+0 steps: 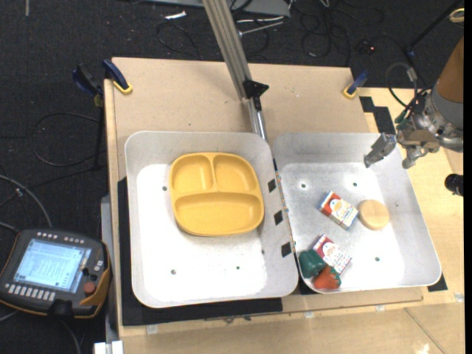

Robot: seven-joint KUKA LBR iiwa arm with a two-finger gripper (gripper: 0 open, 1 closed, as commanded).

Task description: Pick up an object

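My gripper (392, 152) open, empty, over right bin (413, 198); tan round block (373, 214) looks light, rigid, grab across sides.

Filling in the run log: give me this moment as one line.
gripper: open, above right bin far edge, holding nothing | small box, round block untouched | yellow tray: left bin

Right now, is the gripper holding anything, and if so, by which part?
Nothing is held. The gripper hangs open above the right bin's far edge, apart from the small box and the round wooden block.
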